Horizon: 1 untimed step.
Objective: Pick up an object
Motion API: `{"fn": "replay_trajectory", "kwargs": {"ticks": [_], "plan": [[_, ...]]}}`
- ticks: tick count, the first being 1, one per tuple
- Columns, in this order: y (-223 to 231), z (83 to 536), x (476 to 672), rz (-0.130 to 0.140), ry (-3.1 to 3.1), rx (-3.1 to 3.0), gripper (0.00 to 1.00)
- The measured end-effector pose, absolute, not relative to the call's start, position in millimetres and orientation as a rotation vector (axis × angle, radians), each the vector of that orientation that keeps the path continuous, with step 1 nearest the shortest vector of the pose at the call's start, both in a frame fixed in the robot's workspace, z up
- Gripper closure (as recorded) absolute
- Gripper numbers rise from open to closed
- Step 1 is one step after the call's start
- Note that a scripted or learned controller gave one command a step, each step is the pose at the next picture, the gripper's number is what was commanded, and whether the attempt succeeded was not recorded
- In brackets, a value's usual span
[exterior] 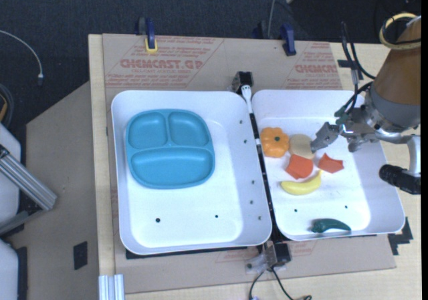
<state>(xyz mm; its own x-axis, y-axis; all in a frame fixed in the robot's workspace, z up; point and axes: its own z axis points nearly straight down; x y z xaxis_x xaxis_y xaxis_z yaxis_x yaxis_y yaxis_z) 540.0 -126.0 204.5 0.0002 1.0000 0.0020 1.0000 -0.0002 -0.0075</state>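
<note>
The right bin [374, 198] holds a small orange pumpkin [274, 141], a beige piece [301, 144], two red pieces [299, 166] [331, 163], a yellow banana [301, 186] and a dark green item [330, 226] near the front rim. My gripper [339, 141] hangs over the middle of this bin, just above and to the right of the beige piece and over the right-hand red piece. Its two fingers [325, 137] stand spread and open, with nothing between them.
The left bin [194, 218] carries a blue divided plate [170, 148] in its back left part. A black divider with clamps [244, 83] runs between the bins. The arm's orange band [401, 71] rises at the right edge.
</note>
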Motion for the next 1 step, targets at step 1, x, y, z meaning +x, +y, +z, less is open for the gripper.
{"fn": "replay_trajectory", "kwargs": {"ticks": [1], "plan": [[-116.8, 145.2, 542.3, 0.005, -2.217, -2.216, 0.00]]}}
